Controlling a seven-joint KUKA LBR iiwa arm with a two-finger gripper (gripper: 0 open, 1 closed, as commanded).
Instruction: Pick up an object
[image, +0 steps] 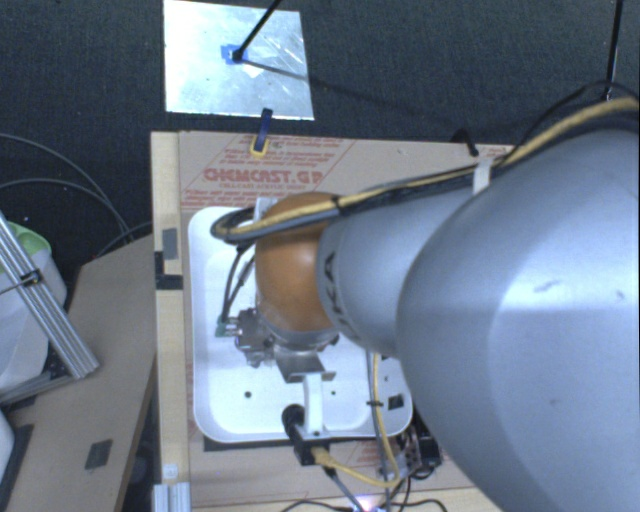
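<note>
One arm (480, 300), grey, with one orange band (290, 265). One white bin (215, 400) visible under it. One brown board (270, 165) with red lettering beneath the bin. One shiny metal sheet (238, 60) at top. One blue clip (262, 128) on the board's far edge. One aluminium rail (45, 310) at left. One yellow cable (420, 180) along the arm.

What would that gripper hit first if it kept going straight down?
Probably the floor of the white bin: the gripper points down into it, though the arm hides what lies directly beneath.
</note>
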